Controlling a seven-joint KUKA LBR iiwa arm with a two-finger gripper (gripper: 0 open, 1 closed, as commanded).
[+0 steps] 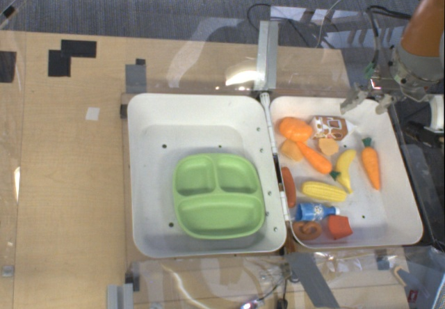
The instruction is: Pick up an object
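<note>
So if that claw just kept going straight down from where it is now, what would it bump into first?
Probably bare floor of the right bin, near its far edge. The claw hangs above that top strip, apart from the toys. The nearest ones are the small carrot and the brown-and-white packet. Height is hard to judge.

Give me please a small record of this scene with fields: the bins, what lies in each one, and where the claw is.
left bin: holds a green divided plate
right bin: holds toy foods
foods near middle: long carrot, corn cob, banana
food near right wall: short carrot
foods at front edge: blue packet, red block
claw: above the far right corner of the right bin, fingers spread, nothing between them
arm: enters from the right, orange band above the wrist
</note>
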